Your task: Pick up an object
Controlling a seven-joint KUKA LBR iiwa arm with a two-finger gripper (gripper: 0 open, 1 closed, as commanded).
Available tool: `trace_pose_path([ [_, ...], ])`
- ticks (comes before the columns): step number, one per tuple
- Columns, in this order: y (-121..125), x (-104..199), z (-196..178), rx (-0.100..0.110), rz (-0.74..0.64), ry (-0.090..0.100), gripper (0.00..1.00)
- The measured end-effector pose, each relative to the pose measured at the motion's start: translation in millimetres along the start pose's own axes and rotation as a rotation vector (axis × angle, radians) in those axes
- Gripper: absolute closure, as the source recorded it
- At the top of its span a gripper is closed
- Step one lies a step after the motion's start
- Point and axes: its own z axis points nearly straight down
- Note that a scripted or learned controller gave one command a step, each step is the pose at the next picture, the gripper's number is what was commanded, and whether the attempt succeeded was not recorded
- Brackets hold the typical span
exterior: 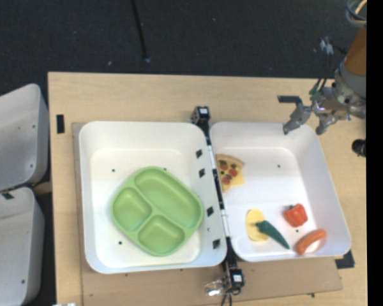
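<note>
The right bin (306, 146) holds several toy foods. A pizza slice (230, 171) lies near its left wall. Toward the front lie a yellow piece (253, 224) with a dark green pepper (273, 233) across it, a red pepper (295, 215) and an orange-red sausage (310, 241). My gripper (304, 126) hovers over the bin's far right corner, well away from all of them. Its two fingers are spread, so it is open with nothing between them.
A green divided plate (156, 210) lies in the left bin (96, 171). A ridge with black clips (212, 190) separates the two bins. The wooden bench (127, 97) surrounds both. White chair-like shapes (13, 145) stand at the left.
</note>
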Motion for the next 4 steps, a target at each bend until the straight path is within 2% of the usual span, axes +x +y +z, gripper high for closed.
trace_pose_path([
  [1,-0.1,1.2,41.9,0.003,0.0,0.0,0.0],
  [2,-2.1,-3.5,104.3,0.005,0.002,0.0,0.0],
  [3,-2.3,-4.2,150.1,0.003,0.002,0.0,0.0],
  [4,-0.7,-5.3,136.0,-0.004,0.001,-0.003,1.0],
])
